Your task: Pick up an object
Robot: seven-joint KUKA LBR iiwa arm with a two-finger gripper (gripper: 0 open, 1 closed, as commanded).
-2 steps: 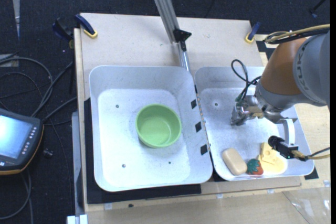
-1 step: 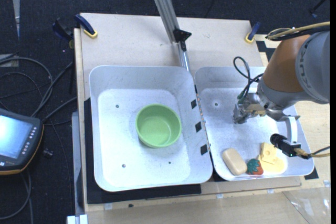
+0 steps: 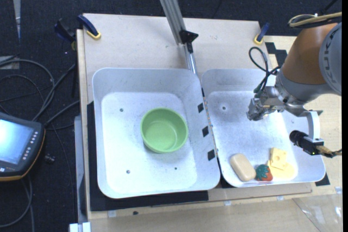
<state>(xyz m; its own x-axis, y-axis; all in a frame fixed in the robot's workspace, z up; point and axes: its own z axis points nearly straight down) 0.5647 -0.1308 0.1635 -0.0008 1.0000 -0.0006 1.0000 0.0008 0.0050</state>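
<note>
A pale wooden desk [image 3: 141, 41] carries two shallow white bins side by side, each a rounded-corner tray of matte, faintly speckled plastic.

The left bin [image 3: 109, 117] holds one thing: a round, smooth, light green bowl [image 3: 164, 130], upright and near the bin's centre, slightly toward 3 o'clock.

The right bin [image 3: 239, 133] holds three small things clustered along its near rim, around 5 o'clock. A beige, smooth, oval lump shaped like a bread roll [image 3: 243, 167] lies leftmost. Just beside it, at its 3 o'clock, sits a small red and green piece shaped like a strawberry [image 3: 263, 172]. Touching that, further toward 3 o'clock, is a flat yellow wedge with holes, like a slice of cheese [image 3: 283, 163].

The grey arm with its glossy orange band [image 3: 304, 57] reaches in from 3 o'clock. Its metallic pincer [image 3: 255, 112] hangs over the right bin's upper middle, well apart from the three pieces; I cannot tell whether it is released or clenched, and nothing shows between its tips.
</note>
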